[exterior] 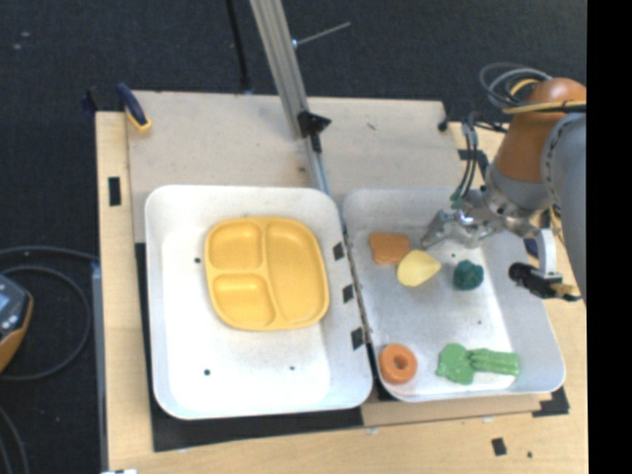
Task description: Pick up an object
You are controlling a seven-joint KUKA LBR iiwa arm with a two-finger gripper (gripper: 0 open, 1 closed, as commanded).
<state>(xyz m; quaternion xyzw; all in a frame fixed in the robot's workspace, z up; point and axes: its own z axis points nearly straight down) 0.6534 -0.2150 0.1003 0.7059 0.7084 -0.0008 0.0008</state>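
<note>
The left bin (178, 363) holds a yellow divided plate (267, 272). The right bin (513, 339) holds a green broccoli-like toy (476, 362) at its near edge, an orange ring (399, 362), an orange block (389, 247), a yellow lemon-like piece (418, 269) and a dark green ball (468, 276). The gripper (446, 227) hovers just beyond the lemon piece, holding nothing.

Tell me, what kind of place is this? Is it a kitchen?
Probably a robot lab, not a kitchen. A robot arm reaches over two white bins on a workbench. The food looks like toys: a broccoli, a doughnut and a yellow plate.
</note>
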